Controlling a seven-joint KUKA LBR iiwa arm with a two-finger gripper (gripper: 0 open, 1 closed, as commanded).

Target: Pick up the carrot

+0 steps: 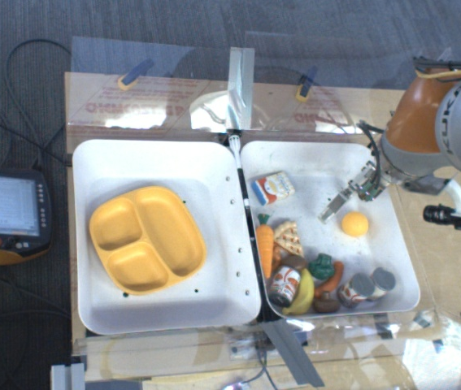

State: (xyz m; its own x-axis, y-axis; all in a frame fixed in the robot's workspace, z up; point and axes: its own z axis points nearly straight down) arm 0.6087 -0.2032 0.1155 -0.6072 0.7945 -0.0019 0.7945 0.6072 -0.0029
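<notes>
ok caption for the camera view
Gripper hangs over the right bin, apart from the carrot by the divider.

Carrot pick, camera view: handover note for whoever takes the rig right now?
Gripper: over the right bin, nothing seen between its fingers; open or shut can't be told from this angle.
Carrot: lying in the right bin against the divider wall, next to the waffle, above the can and banana. Orange ball sits just below-right of the gripper.
Done: arm is in the correct bin.
Left: move left to the carrot, grasp, lift.
</notes>
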